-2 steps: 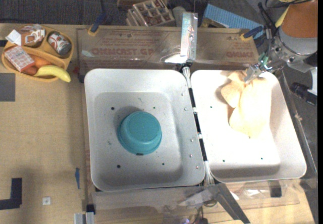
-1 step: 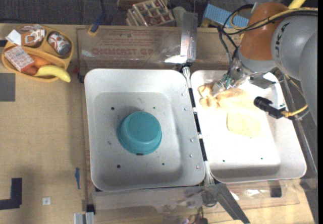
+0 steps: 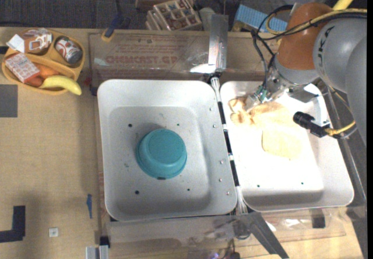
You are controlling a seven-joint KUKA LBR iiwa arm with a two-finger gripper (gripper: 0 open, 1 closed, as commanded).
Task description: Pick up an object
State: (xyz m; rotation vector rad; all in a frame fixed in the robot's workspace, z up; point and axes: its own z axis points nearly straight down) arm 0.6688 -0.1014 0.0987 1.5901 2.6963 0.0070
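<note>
A teal bowl (image 3: 162,153) lies upside down in the middle of the left bin (image 3: 116,100). In the right bin (image 3: 332,188) a pale yellow flat piece (image 3: 283,143) rests near the centre. A small tan and orange object (image 3: 243,111) lies at that bin's far left corner. My gripper (image 3: 260,97) is down in this corner, right beside or on the tan object, and overexposure blurs the contact. The grey arm with its orange band (image 3: 303,36) comes in from the upper right.
A black plug on a yellow cable (image 3: 309,123) hangs over the right bin's far right part. The metal divider (image 3: 224,129) runs between the bins. A yellow dish of toy food (image 3: 41,62) sits at the far left, and a clear plastic-wrapped box (image 3: 151,56) lies behind the left bin.
</note>
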